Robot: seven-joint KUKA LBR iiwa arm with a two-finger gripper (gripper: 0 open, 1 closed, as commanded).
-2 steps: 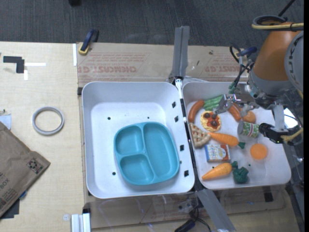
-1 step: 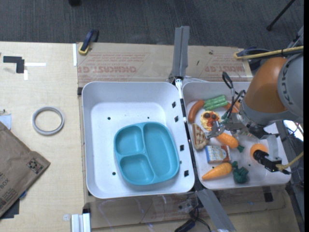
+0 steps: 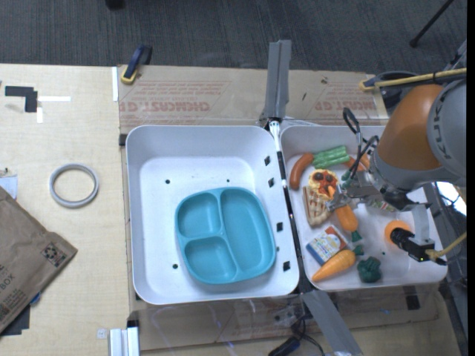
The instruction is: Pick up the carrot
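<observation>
A long orange carrot (image 3: 334,264) lies at the front of the right bin (image 3: 415,277), pointing to the front left. A shorter orange piece with a green end (image 3: 346,219) lies just behind it. My gripper (image 3: 350,196) hangs low over the middle of the right bin, right above that shorter orange piece and beside a pizza slice (image 3: 321,183). The arm's orange band (image 3: 412,128) and grey wrist cover the bin's back right part. The long carrot lies apart from the gripper, toward the bin's front.
The right bin also holds a red sausage (image 3: 299,169), a green vegetable (image 3: 330,156), a waffle (image 3: 317,208), a blue and white carton (image 3: 325,247), a dark green piece (image 3: 369,270) and an orange ball (image 3: 395,231). A blue divided plate (image 3: 223,234) lies in the left bin (image 3: 148,199).
</observation>
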